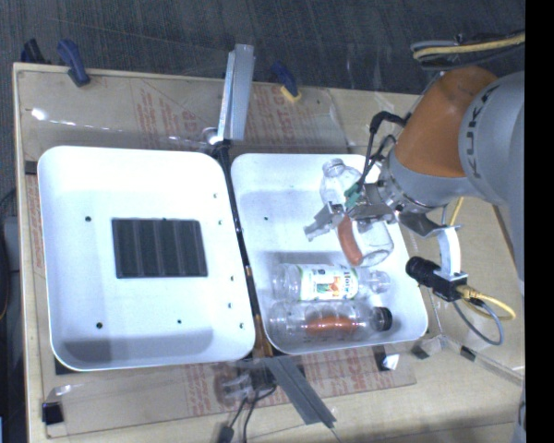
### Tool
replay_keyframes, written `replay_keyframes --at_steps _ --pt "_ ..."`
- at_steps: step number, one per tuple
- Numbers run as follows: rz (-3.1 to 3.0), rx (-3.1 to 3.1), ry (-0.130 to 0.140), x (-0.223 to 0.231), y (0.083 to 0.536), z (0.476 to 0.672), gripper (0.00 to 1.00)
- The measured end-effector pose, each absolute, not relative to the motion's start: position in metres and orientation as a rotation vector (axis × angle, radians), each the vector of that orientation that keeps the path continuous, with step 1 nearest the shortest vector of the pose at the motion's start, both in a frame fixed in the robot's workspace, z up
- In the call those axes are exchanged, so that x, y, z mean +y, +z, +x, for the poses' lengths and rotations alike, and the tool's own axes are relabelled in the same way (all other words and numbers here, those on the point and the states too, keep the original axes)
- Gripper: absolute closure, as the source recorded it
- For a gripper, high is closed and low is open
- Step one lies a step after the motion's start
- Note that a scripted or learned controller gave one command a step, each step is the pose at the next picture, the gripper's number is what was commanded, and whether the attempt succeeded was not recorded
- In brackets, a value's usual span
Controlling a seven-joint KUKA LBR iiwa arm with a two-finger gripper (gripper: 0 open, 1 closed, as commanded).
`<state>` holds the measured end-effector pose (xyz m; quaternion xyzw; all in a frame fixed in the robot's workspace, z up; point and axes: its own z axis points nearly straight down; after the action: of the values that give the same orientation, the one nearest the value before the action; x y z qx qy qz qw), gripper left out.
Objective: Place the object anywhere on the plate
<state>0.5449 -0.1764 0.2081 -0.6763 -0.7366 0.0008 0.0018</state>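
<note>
Reaching into the right bin (258, 201), the hand (346, 218) sits by a sausage (350, 241); I cannot tell its grip. Next, carry the sausage to the dark plate (159, 247).

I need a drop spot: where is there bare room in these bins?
Left bin: bare white all around the dark slatted plate. Right bin: bare along the divider side. Crowded at its near edge with two clear bottles and under the gripper.
</note>
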Motion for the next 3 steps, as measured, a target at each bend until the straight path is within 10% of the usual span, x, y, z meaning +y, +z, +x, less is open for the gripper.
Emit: replay_keyframes --at_steps 1,3 --pt "-2.069 -2.36 0.003 -0.115 0.267 0.58 1.0" --pt "-2.276 -2.159 0.009 0.016 0.237 0.539 1.0"
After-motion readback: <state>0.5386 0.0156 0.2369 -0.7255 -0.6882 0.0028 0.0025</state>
